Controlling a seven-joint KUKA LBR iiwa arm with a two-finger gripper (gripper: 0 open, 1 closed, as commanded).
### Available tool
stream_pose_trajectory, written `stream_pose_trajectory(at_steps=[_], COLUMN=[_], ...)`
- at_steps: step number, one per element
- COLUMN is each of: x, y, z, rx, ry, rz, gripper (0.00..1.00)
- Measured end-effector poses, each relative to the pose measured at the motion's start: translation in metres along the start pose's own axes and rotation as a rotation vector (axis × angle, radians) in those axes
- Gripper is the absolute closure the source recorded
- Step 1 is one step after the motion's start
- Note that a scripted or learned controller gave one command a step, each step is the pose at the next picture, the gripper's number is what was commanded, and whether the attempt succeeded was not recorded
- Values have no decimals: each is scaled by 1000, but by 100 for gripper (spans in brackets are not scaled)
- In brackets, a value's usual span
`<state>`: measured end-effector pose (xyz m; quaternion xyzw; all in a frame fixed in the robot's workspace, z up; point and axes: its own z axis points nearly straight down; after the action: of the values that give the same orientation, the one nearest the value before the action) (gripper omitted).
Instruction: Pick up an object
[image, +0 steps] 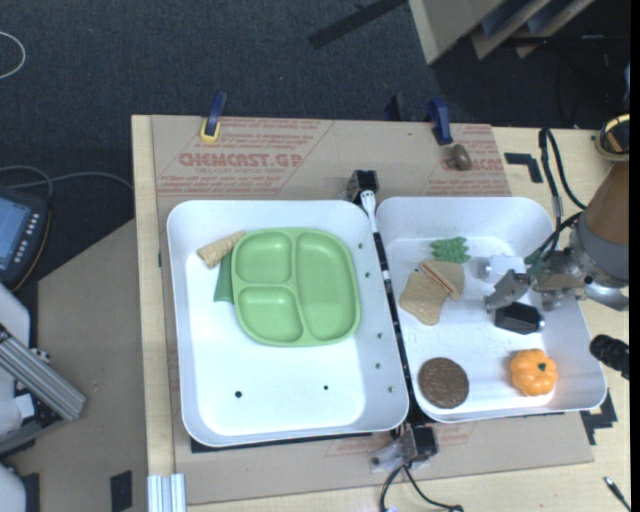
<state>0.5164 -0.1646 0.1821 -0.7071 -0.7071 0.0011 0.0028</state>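
Cardboard-topped counter (300, 150), two glossy white bins; at nine o'clock a smooth green divided plate (297, 285). At three o'clock the pincer (512, 296) hovers over a black block (518, 320), spread impossible to tell.

Right bin: orange pumpkin (533, 371), brown round patty (443, 382), tan bread slice (428, 295), green leafy piece (450, 249), small black block (518, 320).

A brown board (300, 150) printed with red lettering covers the pale wooden bench (140, 400). Two clamps grip the board's far edge, a yellow-tipped one (212, 122) toward its left corner and a blue one (438, 120) toward its right. Dark carpet (150, 50) spreads beyond the board. A dark screen (20, 235) sits left of the board, and a metal rail (40, 375) lies below that.
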Motion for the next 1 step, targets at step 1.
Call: stream_pose_trajectory(at_steps=[1], x=[-4], y=[-3], z=[63], rx=[2], ry=[1], rz=[1], gripper=[0])
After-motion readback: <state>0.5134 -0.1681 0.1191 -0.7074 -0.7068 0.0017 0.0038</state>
